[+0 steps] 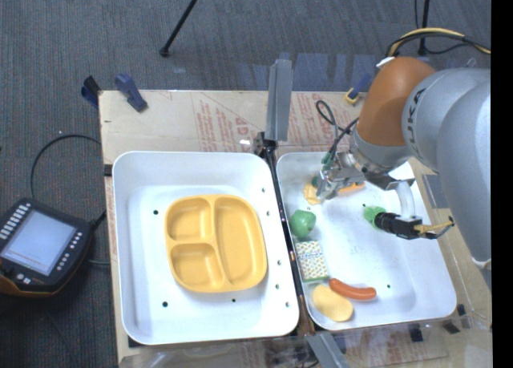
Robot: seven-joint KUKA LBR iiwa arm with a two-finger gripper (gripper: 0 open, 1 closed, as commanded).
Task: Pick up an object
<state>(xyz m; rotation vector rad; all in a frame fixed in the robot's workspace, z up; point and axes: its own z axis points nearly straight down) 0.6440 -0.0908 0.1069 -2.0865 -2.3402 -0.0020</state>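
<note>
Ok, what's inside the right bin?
A green ball, a patterned packet, a red sausage, a pale yellow disc and a yellow piece by the hand. The arm covers the far right corner of the bin.

I've got the wooden bench [192,122] up: left white bin [136,278] and right white bin [421,282] side by side, blue clamp [130,92] at its far-left corner.

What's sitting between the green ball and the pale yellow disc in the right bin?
A small green-patterned packet lies between the green ball and the yellow disc; the camera view shows it lying flat on the bin floor.
</note>
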